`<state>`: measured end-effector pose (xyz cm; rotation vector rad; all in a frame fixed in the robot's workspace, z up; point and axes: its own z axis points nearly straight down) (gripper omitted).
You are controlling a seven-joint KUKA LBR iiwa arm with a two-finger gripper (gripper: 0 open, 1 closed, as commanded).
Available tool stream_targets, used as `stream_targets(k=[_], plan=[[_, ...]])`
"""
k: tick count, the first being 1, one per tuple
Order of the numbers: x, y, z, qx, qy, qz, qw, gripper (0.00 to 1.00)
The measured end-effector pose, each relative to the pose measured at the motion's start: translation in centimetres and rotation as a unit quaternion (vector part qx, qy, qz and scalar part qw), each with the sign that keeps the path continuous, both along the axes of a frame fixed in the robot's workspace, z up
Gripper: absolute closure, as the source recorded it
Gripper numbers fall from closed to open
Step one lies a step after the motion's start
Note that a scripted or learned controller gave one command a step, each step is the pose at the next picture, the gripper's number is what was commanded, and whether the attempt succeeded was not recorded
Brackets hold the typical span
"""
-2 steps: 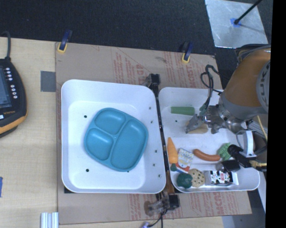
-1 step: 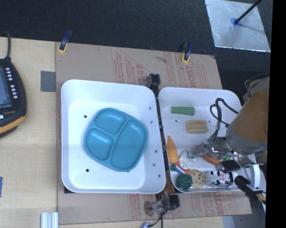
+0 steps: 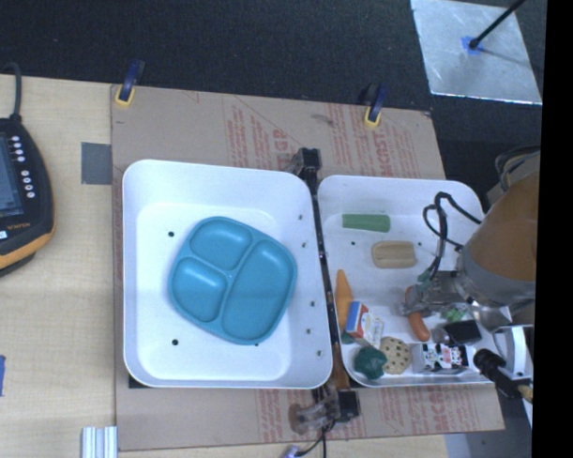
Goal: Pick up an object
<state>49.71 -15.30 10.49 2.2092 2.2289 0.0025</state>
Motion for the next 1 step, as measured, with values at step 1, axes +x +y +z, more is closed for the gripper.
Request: stream_targets(k=[1], plan=[[4.6,7.86,8.73,0.0011,0.003,-0.002,1.0,1.0]])
